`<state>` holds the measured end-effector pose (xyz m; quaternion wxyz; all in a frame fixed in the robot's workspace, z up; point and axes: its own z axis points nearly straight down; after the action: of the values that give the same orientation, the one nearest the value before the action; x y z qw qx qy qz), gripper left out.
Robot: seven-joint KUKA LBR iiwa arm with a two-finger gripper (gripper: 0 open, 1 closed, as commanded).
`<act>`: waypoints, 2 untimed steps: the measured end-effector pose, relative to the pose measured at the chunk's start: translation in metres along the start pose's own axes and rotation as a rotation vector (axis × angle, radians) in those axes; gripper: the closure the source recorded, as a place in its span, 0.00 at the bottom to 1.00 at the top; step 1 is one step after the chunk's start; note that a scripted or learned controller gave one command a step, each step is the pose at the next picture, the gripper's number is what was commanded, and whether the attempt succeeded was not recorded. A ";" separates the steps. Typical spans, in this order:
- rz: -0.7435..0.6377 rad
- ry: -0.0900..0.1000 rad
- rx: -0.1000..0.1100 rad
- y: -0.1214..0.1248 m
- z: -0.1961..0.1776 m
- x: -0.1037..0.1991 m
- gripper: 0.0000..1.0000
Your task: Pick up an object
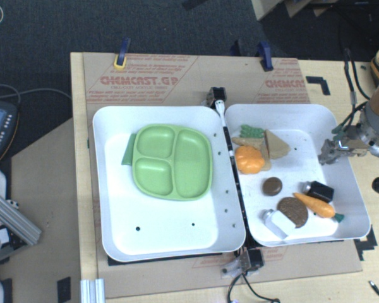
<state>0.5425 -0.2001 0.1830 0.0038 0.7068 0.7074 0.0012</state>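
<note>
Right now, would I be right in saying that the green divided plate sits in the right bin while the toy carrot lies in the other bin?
Not quite: the camera view shows the green divided plate in the left bin, not the right one. The toy carrot lies in the other bin, the right bin.

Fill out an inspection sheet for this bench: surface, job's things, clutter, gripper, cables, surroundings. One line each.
Surface: cardboard-covered bench bearing a left bin and a right bin side by side.
Job's things: in the right bin, an orange toy, a carrot, a small brown disc, a larger brown disc, a black block, a tan wedge.
Clutter: green divided plate in the left bin.
Gripper: gripper at the right bin's right rim; nothing seen between its fingers.
Cables: dark cables at the right beside the arm.
Surroundings: dark carpet; blue clamp and yellow clamp on the bench's far edge.
</note>
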 end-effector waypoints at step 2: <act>-0.006 0.004 0.003 0.021 -0.052 0.058 1.00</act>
<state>0.5628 -0.1419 0.2348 0.0016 0.7046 0.7096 0.0016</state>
